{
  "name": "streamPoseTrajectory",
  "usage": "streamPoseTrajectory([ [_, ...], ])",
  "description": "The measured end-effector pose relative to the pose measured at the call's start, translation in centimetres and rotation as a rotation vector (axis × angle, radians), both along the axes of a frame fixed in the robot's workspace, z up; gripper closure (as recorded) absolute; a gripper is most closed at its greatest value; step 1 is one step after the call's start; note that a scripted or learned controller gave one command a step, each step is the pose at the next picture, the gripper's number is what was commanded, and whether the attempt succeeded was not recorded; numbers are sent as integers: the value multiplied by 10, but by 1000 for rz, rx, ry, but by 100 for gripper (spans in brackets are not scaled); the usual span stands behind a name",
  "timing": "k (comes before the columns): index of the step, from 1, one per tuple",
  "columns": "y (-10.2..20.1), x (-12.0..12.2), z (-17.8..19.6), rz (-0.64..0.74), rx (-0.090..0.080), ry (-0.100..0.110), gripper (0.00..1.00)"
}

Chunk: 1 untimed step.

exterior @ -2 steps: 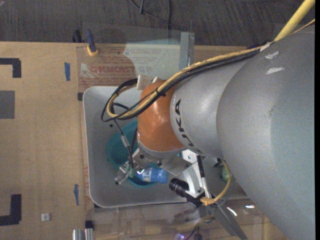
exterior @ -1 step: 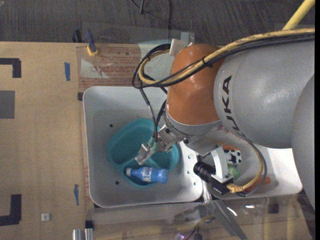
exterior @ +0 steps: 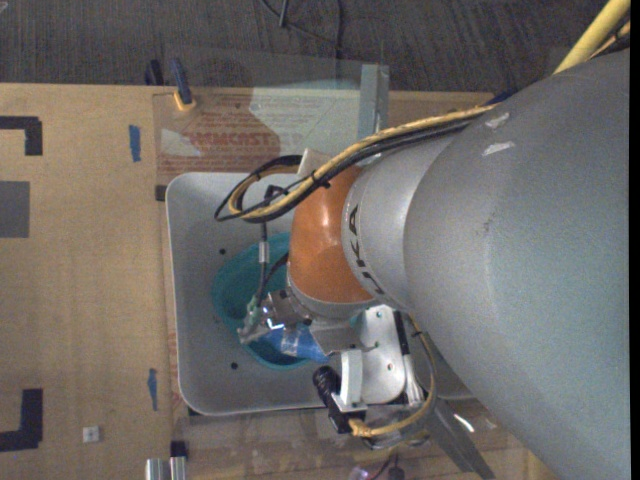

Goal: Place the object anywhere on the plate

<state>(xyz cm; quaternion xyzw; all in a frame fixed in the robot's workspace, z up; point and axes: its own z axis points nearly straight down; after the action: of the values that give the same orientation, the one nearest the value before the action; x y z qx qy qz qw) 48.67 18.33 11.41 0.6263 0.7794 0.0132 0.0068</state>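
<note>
Plate, teal, under arm lettered "KUKA", partly hidden.

One white bin shows, its rounded corners toward the left edge of the bench. In it lies one teal plate, partly covered by the arm. One grey arm with one orange band reaches over it. Two strips of blue tape sit on the bench near the bin's left edge.
</note>
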Motion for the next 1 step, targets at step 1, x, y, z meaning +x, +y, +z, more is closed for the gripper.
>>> streamPoseTrajectory([
  [1, -41, -5, 105, -268, -10, 30, 0],
])
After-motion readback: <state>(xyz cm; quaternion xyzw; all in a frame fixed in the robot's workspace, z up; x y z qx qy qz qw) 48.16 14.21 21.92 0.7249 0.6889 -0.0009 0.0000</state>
